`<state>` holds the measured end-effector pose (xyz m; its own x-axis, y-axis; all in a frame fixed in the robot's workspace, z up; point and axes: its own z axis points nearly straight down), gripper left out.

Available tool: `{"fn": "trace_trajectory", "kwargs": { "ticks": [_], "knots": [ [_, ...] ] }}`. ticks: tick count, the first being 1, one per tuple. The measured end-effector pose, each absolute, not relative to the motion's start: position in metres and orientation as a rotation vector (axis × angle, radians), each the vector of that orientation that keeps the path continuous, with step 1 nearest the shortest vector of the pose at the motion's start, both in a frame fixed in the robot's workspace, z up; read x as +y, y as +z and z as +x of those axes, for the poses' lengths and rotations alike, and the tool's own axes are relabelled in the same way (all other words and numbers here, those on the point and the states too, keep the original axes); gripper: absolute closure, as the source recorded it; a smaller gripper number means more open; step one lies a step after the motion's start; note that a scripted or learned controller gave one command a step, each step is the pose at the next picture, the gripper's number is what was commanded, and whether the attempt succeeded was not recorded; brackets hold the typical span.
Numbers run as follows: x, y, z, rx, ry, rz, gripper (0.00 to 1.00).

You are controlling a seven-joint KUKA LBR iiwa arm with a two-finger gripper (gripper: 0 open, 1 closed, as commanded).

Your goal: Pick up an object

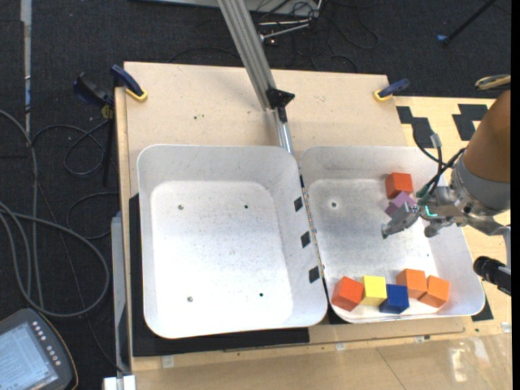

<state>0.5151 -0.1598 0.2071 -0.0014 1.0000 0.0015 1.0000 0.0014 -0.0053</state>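
My gripper (406, 218) reaches in from the right, over the upper right part of the right bin (357, 218). A small purple block (399, 205) lies right against its tip, on the upper left side; whether it is gripped is unclear. Just above the purple block sits an orange cube (398, 184). Along the bin's front edge stands a row of blocks: an orange one (348, 292), a yellow one (374, 287), a blue one (396, 298) and two more orange ones (413, 281) (438, 290).
The left bin (215, 238) lies beside the right one, with dark clips along the shared rim (305, 238). A metal pole (248, 43) slants up from the bench's back edge. Clamps (130, 84) (392, 88) hold the board's rear corners.
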Motion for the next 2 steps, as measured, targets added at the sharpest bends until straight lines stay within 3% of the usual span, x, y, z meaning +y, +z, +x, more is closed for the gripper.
{"fn": "trace_trajectory", "kwargs": {
  "ticks": [1,2],
  "knots": [
    [-0.16,0.209,0.516,-2.221,0.0,-2.222,0.0],
    [-0.157,0.148,0.521,-2.218,0.005,-2.218,0.0]
  ]
}}
